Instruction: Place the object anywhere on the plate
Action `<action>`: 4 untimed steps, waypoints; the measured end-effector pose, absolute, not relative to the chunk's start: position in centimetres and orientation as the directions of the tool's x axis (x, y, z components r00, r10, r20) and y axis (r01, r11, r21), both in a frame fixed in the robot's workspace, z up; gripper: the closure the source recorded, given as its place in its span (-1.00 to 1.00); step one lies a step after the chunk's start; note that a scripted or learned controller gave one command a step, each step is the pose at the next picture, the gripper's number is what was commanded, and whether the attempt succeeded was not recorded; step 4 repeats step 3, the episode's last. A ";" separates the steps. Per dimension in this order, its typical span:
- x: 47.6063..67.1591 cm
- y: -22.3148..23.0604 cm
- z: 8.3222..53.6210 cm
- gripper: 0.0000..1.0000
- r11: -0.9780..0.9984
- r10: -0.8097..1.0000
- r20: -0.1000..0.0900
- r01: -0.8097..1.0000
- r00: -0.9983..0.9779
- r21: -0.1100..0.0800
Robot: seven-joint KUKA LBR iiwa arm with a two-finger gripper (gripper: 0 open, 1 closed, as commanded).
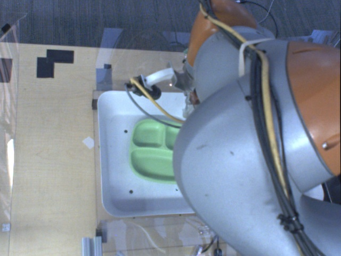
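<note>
A green divided plate (pixel 152 151) lies in the white bin (pixel 114 159) on the worktop (pixel 48 159). The grey arm (pixel 240 159) covers the plate's right part; the gripper's state cannot be told.

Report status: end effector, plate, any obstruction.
End effector hidden behind arm. Green plate in white bin, partly covered by arm. Object not visible.

I'm looking into a robotics lab: a pale wooden tabletop (pixel 48 159) with black marker patches (pixel 53 62), a white bin (pixel 114 143), clear guard panels, grey office carpet (pixel 106 7) beyond, and my cabled grey-and-orange arm (pixel 256 143) overhead.
</note>
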State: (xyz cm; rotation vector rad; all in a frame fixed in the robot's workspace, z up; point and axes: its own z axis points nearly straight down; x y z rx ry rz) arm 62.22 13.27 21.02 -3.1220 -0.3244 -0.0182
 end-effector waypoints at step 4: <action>58.2 14.0 29.4 1.00 -0.763 0.646 0.003 0.646 0.763 0.002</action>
